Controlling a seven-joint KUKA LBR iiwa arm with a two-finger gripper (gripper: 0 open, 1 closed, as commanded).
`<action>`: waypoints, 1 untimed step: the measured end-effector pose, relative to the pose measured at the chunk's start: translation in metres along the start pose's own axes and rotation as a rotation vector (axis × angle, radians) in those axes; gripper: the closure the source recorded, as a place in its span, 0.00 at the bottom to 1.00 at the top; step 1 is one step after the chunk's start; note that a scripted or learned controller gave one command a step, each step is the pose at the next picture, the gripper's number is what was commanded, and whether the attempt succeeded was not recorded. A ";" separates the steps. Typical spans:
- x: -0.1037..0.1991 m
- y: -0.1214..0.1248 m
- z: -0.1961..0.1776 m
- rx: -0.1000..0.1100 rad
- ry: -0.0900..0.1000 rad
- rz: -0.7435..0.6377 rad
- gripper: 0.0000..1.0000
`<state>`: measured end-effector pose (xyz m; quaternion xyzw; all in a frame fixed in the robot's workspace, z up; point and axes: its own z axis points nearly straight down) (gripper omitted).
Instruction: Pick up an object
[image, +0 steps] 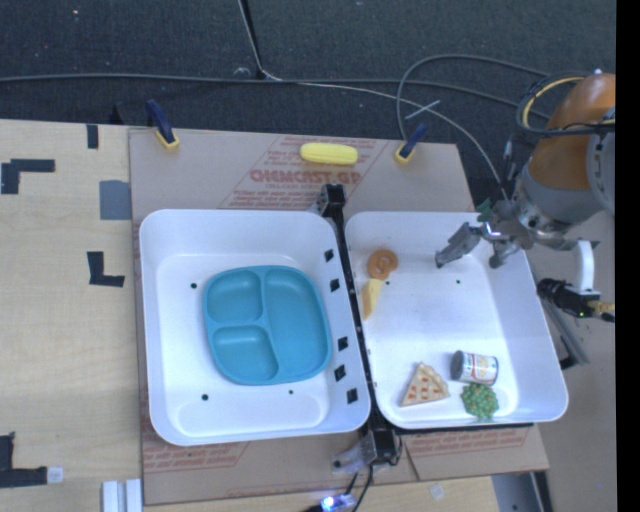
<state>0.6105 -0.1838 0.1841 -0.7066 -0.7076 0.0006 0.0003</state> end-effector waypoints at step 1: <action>0.009 0.005 0.054 0.004 0.000 -0.001 0.00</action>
